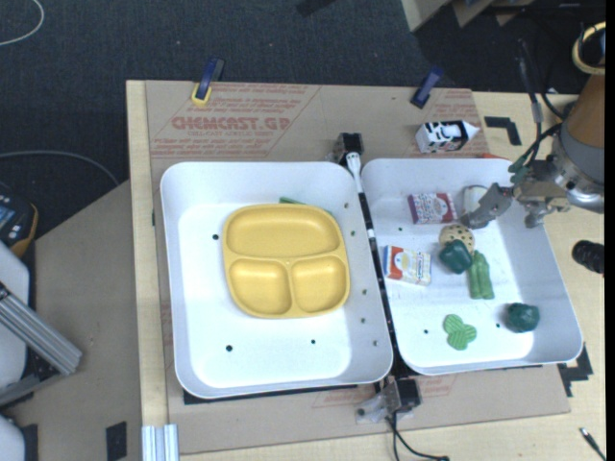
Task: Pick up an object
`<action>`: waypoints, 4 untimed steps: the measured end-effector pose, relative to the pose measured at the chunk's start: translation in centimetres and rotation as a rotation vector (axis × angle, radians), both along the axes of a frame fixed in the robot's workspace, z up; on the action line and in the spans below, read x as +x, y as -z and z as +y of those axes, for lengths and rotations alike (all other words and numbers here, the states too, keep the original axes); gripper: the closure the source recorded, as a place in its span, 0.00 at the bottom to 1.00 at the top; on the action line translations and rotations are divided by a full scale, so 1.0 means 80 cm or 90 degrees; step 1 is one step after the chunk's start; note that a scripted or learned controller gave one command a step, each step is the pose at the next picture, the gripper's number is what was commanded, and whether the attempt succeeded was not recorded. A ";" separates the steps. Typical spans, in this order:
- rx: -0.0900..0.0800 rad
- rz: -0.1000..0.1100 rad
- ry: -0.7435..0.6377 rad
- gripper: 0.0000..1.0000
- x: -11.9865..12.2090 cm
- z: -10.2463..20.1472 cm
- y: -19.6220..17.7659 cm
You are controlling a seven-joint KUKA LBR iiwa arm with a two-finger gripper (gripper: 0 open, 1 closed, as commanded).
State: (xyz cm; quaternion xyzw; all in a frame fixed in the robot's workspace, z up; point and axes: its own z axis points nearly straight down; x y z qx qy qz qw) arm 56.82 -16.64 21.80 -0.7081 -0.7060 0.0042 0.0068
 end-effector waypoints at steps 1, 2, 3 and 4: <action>-0.002 -0.009 -0.002 0.00 0.004 0.000 -0.010; -0.001 -0.005 -0.002 0.00 0.001 0.011 0.066; -0.001 -0.004 -0.001 0.00 -0.011 0.008 0.140; -0.001 -0.007 -0.002 0.00 -0.011 0.009 0.169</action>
